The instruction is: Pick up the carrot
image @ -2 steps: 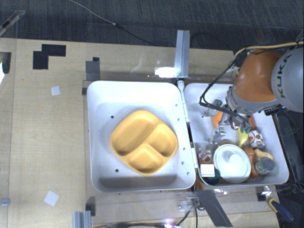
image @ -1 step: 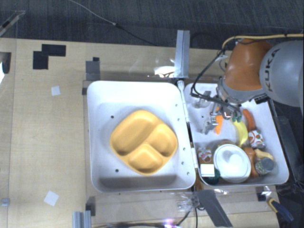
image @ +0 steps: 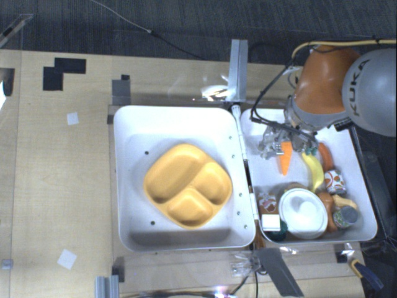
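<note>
The pale wooden table (image: 56, 185) carries two white bins side by side. Left bin (image: 133, 228) touches right bin (image: 366, 225).

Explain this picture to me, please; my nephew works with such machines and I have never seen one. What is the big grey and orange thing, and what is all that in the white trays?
You are looking down at a slant from a camera fixed above a bench. The grey and orange thing is a robot arm reaching in from the right. At its tip is a pincer, hanging right over a small orange carrot, which it is meant to pick up. I cannot tell whether it grips the carrot.

Two shallow white bins sit side by side. The left bin holds a yellow divided plate. The right bin holds the carrot, a banana, a white bowl and some small toy foods.
</note>
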